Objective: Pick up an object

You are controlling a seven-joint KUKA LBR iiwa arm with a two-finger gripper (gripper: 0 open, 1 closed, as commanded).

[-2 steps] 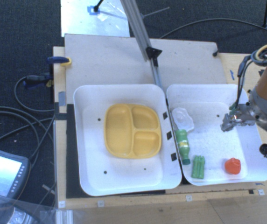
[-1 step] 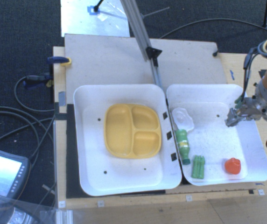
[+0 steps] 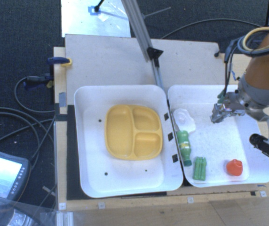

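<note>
The tool [image 3: 217,113] hangs over the right bin [image 3: 257,175]; whether it is open, I cannot tell. Below lie a green bottle [image 3: 184,147], green block [image 3: 199,168] and orange cap [image 3: 234,167].

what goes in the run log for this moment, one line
gripper over right bin, nothing seen held | green bottle, green block, orange object in right bin | yellow tray in left bin

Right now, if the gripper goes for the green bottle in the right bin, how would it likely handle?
The green bottle lies on its side against the bin's left wall, so it may roll if nudged. It looks like smooth plastic, probably light and somewhat slippery.
</note>
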